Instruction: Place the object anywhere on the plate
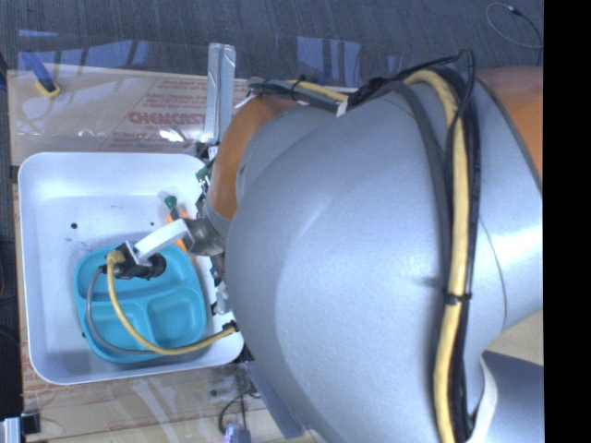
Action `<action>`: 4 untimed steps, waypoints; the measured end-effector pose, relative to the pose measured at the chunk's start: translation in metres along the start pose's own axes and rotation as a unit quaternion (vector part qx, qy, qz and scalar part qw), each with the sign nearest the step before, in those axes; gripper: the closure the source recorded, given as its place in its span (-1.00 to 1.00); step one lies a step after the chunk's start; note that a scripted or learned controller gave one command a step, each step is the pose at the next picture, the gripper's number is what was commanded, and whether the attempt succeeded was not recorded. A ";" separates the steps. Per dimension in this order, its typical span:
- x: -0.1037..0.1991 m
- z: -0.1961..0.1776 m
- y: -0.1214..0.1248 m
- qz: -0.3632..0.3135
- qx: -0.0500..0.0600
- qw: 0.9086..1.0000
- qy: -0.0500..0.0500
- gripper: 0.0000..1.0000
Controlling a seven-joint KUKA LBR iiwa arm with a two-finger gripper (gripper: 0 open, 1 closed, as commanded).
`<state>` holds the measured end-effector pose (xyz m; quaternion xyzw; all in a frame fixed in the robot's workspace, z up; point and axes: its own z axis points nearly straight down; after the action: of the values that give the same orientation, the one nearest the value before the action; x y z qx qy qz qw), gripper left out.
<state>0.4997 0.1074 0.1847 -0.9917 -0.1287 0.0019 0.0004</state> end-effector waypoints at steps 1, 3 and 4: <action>0.072 0.034 0.010 -0.046 0.000 0.999 0.000 -1.00; 0.072 0.024 0.010 -0.049 0.000 0.999 0.000 -1.00; 0.072 0.015 0.009 -0.051 0.001 0.999 -0.001 1.00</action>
<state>0.5715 0.1173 0.1691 -0.9838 -0.1790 0.0032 0.0009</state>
